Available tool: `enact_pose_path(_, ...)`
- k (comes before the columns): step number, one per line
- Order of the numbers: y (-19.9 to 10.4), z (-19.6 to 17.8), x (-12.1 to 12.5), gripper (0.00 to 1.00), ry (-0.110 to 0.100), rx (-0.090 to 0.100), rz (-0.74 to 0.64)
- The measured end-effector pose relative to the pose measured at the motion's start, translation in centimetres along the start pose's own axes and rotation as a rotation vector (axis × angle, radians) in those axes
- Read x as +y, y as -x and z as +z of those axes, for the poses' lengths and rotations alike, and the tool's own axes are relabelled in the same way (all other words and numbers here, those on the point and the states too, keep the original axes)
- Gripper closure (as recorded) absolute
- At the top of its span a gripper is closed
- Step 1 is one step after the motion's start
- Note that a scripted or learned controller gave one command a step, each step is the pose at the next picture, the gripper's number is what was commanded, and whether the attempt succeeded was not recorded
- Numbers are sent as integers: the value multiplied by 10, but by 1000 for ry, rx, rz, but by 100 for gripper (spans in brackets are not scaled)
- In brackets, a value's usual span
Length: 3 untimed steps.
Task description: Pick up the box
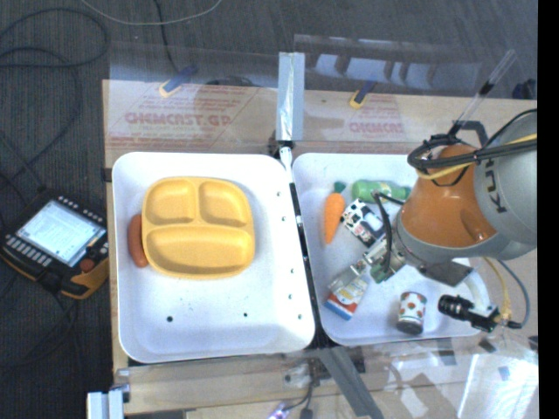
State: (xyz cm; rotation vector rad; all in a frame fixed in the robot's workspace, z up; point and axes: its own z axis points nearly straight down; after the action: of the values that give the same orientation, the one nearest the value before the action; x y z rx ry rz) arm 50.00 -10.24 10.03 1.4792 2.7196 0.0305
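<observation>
Lying tilted in the right bin [454, 326], the box [348, 291] points its long side from 7 to 1 o'clock, toward the gripper [381, 260].

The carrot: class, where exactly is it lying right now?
The carrot lies in the right bin, near its left wall, just left of the black-and-white box and the green item.

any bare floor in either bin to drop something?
Left bin: a bare strip along its near edge, in front of the yellow tray, and a narrower one between the tray and the divider. Right bin: crowded; carrot, box, can and the arm leave only its near-left corner.
</observation>
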Motion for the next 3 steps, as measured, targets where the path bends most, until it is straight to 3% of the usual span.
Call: enact_pose_path(3, 0, 1, -1, 0, -4, 5, -237)
